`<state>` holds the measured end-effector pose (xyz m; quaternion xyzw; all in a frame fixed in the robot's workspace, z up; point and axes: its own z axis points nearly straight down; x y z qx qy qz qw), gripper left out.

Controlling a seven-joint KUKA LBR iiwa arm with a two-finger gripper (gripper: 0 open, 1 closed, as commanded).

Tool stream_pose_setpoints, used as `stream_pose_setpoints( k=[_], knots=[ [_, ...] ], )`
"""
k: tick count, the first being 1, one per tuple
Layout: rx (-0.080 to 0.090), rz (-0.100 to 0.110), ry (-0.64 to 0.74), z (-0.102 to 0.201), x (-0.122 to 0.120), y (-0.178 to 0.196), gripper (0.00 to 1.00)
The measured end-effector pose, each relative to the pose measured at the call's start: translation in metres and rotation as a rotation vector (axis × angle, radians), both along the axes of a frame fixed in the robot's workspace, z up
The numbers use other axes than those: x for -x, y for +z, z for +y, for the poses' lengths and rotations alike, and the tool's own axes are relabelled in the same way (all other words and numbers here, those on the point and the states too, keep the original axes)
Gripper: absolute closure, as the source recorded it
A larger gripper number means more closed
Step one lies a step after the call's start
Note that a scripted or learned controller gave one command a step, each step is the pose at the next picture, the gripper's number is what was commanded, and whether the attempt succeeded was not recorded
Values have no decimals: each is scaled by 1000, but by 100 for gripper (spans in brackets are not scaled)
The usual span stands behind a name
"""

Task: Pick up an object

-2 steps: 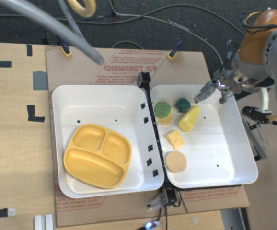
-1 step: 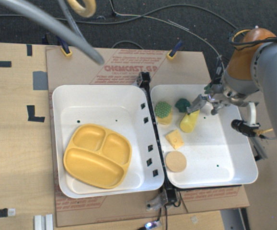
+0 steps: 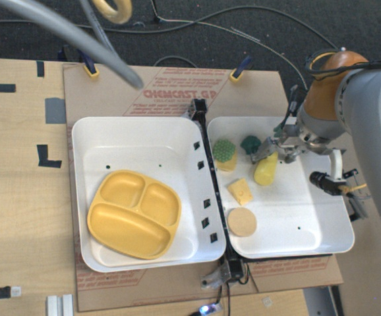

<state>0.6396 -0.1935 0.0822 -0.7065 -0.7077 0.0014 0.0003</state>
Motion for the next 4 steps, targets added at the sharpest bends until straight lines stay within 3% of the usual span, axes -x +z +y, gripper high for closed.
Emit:
stream_pose_setpoints(
  k=[1,3,4],
  knots=[
    [2,-1,2,-1,-1,12,100],
    [0,-6,0,8,0,128,100],
    [-1,-4,0,8,-1,166,100]
  ],
)
